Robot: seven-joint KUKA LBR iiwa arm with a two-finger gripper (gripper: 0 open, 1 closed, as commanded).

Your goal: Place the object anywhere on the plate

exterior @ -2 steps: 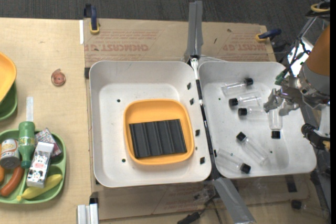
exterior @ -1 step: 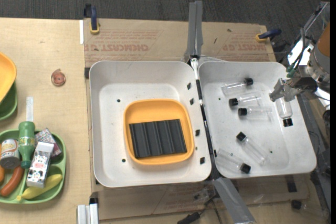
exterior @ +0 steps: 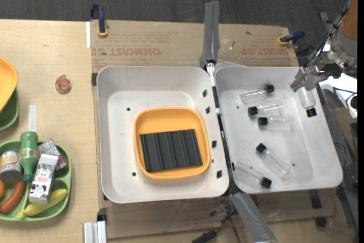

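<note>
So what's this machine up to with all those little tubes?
A robot arm reaches in from the right, its gripper over the far right edge of the right bin, beside a clear vial with a black cap. Several more capped vials lie scattered in that bin. The left bin holds an orange plate with a dark ribbed slab on it. No vial is on the plate yet, so the job looks barely started.

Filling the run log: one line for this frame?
gripper: right bin's top right edge | plate: left bin, holds dark ridged block | vials: in right bin
</note>
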